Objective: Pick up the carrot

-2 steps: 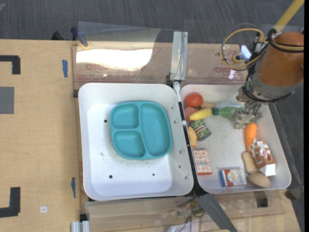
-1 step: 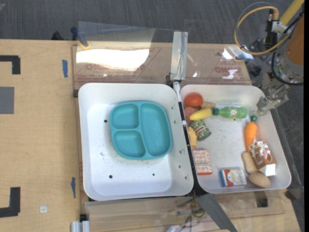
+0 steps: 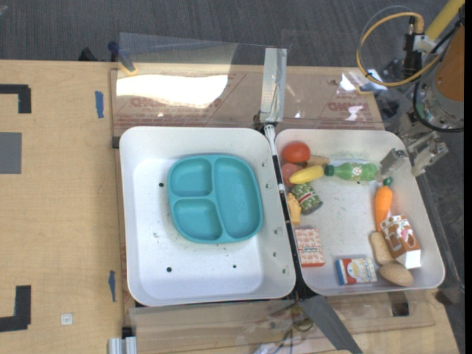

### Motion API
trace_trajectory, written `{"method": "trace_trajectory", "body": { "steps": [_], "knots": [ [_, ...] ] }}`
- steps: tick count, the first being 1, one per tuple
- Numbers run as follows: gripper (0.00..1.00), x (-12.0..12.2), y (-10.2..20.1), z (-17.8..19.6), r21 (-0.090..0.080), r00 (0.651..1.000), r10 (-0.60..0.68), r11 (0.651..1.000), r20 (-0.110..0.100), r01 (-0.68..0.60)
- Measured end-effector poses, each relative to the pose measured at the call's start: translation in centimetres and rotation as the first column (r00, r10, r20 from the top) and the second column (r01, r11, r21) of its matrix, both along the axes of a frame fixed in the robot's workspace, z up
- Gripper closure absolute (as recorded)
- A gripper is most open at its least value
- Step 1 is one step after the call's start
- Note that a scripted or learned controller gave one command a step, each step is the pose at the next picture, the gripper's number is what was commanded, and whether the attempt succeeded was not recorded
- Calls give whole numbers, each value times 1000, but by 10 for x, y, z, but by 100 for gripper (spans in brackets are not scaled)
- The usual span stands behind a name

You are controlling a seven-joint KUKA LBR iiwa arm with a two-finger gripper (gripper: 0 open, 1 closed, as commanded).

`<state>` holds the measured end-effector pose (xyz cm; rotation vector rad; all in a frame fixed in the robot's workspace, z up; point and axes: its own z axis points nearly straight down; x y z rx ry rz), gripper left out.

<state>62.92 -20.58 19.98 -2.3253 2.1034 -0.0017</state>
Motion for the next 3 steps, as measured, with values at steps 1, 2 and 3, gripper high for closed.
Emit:
{"method": "trace_trajectory", "body": {
  "steps": [1,2,3],
  "knots": [
    [0,7,2,-108,4,999,-31,1000,-6,31],
    [100,9,1,-94,4,999,-38,999,1,38],
    [100,5,58,13,0,986,-164,986,11,165]
  ]
}}
